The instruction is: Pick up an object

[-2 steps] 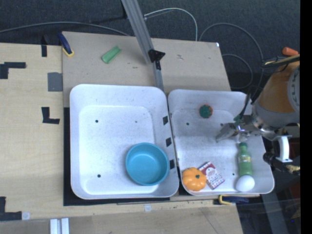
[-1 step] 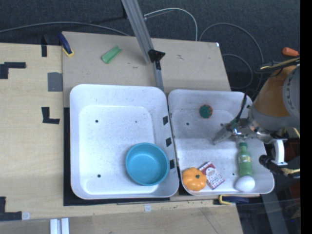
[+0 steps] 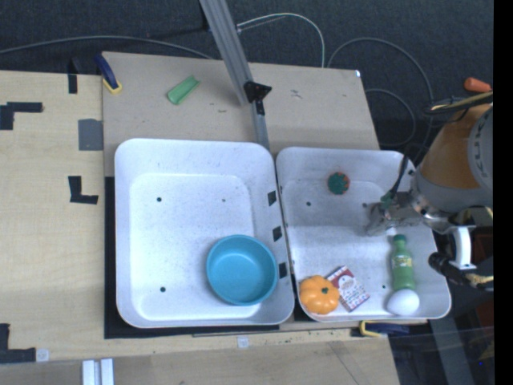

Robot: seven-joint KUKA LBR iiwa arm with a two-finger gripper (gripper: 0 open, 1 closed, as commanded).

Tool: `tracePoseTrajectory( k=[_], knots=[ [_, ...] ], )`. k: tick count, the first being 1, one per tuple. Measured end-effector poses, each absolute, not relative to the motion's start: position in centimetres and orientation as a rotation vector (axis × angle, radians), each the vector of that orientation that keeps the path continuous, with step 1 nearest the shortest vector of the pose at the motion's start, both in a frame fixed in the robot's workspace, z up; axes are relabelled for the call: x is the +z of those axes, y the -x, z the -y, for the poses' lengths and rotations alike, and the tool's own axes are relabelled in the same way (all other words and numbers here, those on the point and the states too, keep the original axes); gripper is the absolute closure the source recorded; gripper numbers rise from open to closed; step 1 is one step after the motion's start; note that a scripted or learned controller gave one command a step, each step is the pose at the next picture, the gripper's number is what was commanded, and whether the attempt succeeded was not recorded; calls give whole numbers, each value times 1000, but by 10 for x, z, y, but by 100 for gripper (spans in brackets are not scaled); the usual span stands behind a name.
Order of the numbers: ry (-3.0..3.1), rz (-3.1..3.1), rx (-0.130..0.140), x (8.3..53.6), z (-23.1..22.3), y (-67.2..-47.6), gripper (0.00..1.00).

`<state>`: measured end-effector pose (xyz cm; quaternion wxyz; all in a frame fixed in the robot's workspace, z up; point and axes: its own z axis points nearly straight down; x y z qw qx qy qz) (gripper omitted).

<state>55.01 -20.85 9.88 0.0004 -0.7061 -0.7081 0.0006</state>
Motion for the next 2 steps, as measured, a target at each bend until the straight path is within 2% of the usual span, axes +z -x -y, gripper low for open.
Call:
tracePoseTrajectory(
  k=[2],
  knots=[
    [2223, 2229, -4, 218, 197, -557, 100]
  ],
)
